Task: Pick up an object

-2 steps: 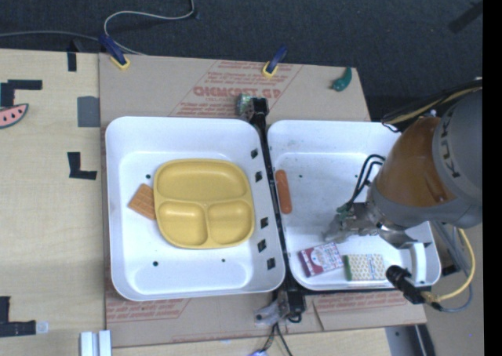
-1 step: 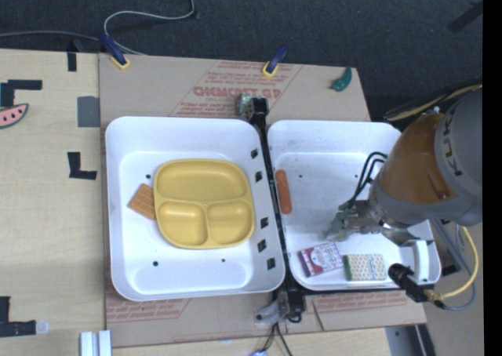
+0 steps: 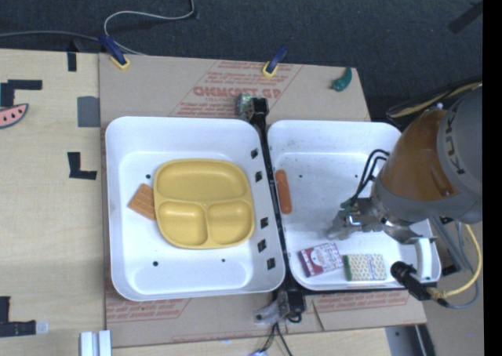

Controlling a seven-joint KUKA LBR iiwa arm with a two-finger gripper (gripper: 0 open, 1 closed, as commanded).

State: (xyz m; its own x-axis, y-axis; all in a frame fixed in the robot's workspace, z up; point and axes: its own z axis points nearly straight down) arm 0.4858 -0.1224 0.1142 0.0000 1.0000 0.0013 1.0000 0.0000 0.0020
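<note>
A dark grey carpet (image 3: 259, 1) is stretching across the top of the view, with a thin white cable (image 3: 149, 16) looping over it. Below it a pale wooden bench (image 3: 47, 221) is carrying a brown cardboard sheet (image 3: 227, 88) printed in red — yellow clamps (image 3: 274, 62) are pinning its far edge. Black tape marks (image 3: 78, 166) are dotting the wood at the left, under even, soft light.

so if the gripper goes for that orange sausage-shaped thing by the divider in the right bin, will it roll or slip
The orange sausage-shaped thing looks rounded and elongated, so it would probably roll sideways if nudged. It lies close beside the bin's left wall, which may crowd a finger on that side. Its surface looks smooth, so it might slip from a shallow pinch.
</note>
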